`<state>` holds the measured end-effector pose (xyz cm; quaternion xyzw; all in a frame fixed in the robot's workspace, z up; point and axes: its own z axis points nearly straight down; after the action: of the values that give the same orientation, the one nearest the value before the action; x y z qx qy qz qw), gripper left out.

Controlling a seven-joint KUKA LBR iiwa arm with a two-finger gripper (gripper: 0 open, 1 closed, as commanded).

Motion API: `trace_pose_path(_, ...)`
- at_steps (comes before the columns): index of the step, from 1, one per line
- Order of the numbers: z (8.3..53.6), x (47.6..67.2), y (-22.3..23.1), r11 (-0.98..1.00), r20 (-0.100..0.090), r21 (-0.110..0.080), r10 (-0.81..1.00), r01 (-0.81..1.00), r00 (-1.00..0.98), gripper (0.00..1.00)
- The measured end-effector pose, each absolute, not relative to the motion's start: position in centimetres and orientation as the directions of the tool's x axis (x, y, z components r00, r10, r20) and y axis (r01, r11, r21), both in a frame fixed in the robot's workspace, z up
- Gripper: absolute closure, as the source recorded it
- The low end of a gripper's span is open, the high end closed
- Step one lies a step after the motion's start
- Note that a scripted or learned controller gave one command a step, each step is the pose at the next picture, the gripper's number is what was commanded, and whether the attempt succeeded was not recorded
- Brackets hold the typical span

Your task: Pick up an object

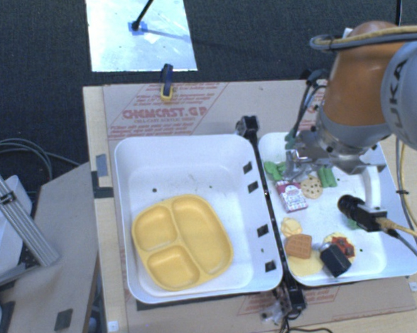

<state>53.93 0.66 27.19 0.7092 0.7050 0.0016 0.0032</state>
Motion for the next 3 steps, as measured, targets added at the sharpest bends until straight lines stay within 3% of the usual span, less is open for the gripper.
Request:
trace_pose_path(1,32.0,51.5,-6.7,-0.006,-0.003,0.008,1.000,1.000,0.006,1.00)
trace_pose_path(2,31.7,51.6,-6.2,0.003,-0.001,0.003,1.000,1.000,-0.003,0.00)
trace_pose_path(3,18.9,51.6,-14.2,-0.007,-0.001,-0.007,1.000,1.000,0.007,0.00)
